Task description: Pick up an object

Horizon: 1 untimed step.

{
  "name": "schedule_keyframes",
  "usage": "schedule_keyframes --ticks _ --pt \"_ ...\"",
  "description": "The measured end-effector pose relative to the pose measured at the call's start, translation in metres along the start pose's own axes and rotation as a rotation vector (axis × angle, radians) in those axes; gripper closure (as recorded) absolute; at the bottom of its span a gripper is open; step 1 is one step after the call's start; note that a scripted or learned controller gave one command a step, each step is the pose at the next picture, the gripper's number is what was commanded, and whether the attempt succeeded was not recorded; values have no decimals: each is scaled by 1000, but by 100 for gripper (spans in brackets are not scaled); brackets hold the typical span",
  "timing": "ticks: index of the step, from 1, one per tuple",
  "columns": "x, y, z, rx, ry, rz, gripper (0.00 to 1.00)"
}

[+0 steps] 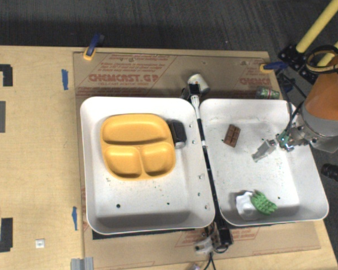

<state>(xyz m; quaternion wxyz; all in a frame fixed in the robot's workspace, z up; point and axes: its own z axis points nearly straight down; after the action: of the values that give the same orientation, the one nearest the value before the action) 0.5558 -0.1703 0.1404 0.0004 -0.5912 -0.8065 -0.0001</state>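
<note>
We take the right bin (304, 167) as our landmark. The gripper (265, 149) hangs over its middle, reaching in from the bin's right wall, and its 2 fingers look parted with nothing between them, so we judge it apart and unloaded.

3 candidates lie in that bin. The brown block (231, 135) sits toward the bin's upper left, just beside the gripper and apart from it. It looks small, stiff and light, with flat faces; we would close across its narrower width, where the fingers should seat squarely. It may skid on the smooth white floor if a finger lands on top instead of beside it.

The green brick (264, 203) and the white piece (245, 201) rest touching each other near the bin's lower edge. Both seem light; the green one looks rigid and studded, the white one we cannot identify. Taking either risks dragging its neighbour.

Across the divider from the right bin, the yellow tray (138, 145) with 3 compartments fills much of the left bin (96, 196); a dark object (177, 133) touches its right edge. The tray looks too wide for the fingers except at its rim.
</note>
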Motion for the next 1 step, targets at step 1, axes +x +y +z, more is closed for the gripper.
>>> schedule_keyframes --ticks 1 --pt "-13 55 55 -4 -4 -181 0"
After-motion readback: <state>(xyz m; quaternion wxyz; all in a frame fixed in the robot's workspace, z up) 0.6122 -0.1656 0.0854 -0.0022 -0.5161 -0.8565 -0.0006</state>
